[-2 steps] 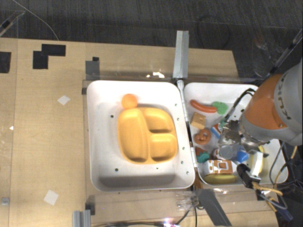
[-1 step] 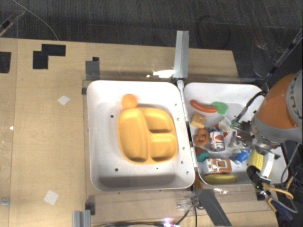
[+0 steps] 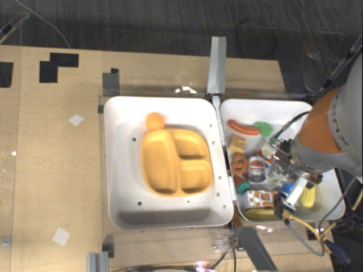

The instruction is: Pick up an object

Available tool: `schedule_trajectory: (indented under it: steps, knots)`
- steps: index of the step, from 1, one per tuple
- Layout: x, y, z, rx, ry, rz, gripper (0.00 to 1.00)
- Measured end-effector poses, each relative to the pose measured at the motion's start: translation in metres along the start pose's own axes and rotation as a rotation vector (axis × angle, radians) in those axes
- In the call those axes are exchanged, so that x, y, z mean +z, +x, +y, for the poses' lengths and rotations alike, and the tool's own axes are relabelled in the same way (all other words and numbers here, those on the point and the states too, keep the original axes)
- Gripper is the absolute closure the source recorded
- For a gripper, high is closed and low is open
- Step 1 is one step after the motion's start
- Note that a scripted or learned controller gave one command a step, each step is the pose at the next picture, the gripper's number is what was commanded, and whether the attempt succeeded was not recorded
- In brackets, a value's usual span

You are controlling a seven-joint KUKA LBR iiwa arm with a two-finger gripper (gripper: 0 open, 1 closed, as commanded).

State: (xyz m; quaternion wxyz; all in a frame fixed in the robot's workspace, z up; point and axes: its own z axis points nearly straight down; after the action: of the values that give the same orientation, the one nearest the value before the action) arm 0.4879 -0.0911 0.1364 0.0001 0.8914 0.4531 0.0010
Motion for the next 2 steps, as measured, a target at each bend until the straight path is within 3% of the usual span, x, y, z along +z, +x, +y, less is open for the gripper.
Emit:
schedule_trajectory:
  steps: [1,2]
  knots:
    - [-0.026,-0.052,0.037,0.116,0.000,-0.001,1.00]
    - [-0.126,-0.070,0.052,0.423,-0.003,0.001,1.00]
